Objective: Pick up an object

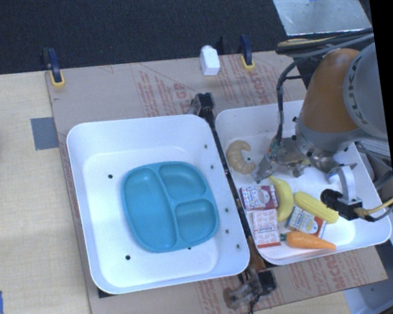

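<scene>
Banana (pixel 283 197) lies just below the claw (pixel 276 163), beside a corn cob (pixel 315 207) and carrot (pixel 311 241); whether the claw is apart or together I cannot tell.

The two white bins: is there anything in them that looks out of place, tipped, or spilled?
Nothing stands out. The left bin holds a blue divided tray lying flat. In the right bin, a banana, corn cob, carrot, small cartons and a croissant lie loosely jumbled, all inside the walls.
</scene>
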Controlling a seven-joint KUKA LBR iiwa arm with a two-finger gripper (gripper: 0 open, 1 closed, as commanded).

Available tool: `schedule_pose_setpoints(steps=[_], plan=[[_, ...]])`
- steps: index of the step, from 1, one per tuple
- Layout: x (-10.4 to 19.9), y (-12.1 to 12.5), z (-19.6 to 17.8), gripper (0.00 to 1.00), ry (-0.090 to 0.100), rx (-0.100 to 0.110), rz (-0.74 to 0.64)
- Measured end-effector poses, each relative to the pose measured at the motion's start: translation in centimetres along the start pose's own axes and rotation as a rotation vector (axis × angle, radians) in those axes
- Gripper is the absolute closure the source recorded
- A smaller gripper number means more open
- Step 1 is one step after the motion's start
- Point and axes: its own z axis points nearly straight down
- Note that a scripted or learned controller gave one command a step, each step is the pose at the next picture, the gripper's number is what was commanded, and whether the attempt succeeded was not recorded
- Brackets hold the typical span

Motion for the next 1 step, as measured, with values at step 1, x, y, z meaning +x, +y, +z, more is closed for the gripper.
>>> schedule_pose_setpoints(steps=[1], plan=[[0.70,5.44,-0.10,0.00,0.000,-0.003,0.000]])
